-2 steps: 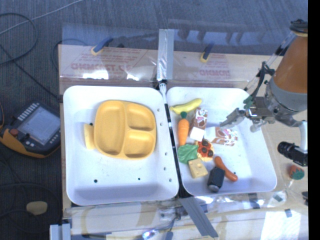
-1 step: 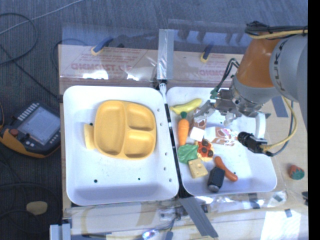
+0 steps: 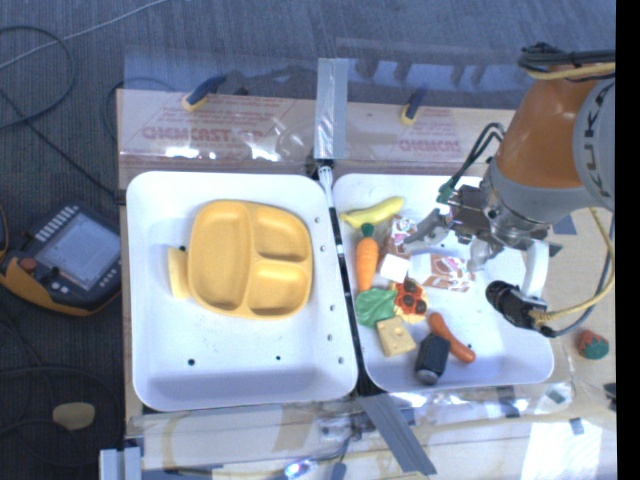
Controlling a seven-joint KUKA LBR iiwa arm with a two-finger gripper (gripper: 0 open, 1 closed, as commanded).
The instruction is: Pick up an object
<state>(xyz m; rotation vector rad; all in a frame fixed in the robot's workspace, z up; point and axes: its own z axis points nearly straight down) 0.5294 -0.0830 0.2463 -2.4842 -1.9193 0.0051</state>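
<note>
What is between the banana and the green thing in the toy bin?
In the camera view, the orange carrot lies between the yellow banana above it and the green toy below it, in the right bin.

So the left bin (image 3: 150, 368) has a yellow divided plate (image 3: 250, 258) sitting in it. The right bin (image 3: 520, 363) is packed with toy food: a banana (image 3: 375, 210) at the top, a carrot (image 3: 367, 261) under it, something green (image 3: 375, 306), a cheese block (image 3: 395, 338), and a dark cylinder (image 3: 432, 356). The gripper (image 3: 455, 230) hangs over the top of that pile, above some red-and-white packets (image 3: 448, 268).
</note>
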